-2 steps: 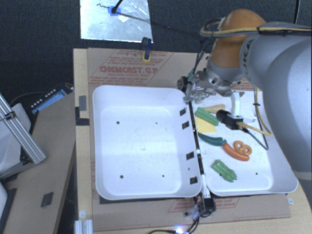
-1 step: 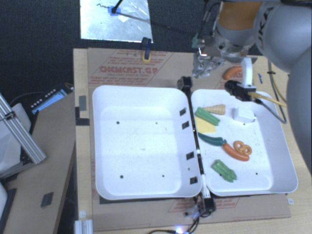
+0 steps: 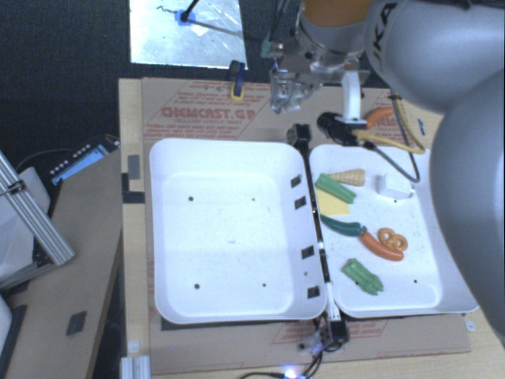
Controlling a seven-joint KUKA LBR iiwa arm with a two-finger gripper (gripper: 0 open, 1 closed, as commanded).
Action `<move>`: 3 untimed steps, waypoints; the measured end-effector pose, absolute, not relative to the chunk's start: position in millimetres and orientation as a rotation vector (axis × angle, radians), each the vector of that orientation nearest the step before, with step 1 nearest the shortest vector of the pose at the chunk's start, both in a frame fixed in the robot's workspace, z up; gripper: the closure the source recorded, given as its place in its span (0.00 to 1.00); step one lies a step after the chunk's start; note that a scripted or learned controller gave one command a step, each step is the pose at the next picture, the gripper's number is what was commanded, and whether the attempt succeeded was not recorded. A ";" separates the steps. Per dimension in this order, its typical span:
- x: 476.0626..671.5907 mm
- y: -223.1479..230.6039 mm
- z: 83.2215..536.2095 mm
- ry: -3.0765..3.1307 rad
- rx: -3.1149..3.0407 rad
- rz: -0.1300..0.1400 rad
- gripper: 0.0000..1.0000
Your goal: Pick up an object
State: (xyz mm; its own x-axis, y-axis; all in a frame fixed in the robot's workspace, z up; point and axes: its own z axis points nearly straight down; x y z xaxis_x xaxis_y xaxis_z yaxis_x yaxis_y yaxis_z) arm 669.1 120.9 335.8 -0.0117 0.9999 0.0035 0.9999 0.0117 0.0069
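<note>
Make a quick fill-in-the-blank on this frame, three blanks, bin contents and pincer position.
1. All the toy food lies in the ____ bin.
2. The pretzel rests on the ____ carrot.
3. The pincer hangs above the cardboard, ____ both bins.

Missing words: right; orange; outside

Grey arm (image 3: 442, 46) from the right, orange-banded wrist high, tool (image 3: 286, 93) pointing down above the bench's far edge.

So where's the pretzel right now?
The pretzel lies in the right bin, toward its far right side, resting against the top of the orange carrot and just up from the green toy.
</note>
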 end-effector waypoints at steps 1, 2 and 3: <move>655.4 212.2 352.1 2.237 2.207 0.010 1.00; 669.2 235.6 380.0 2.227 2.213 0.010 1.00; 660.4 234.2 545.3 2.223 2.207 0.027 1.00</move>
State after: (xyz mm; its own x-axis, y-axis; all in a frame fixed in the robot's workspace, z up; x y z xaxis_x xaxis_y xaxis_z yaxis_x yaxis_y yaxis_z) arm 660.4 234.2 545.3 -0.0073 1.0000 0.0060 0.9998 0.0072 0.0180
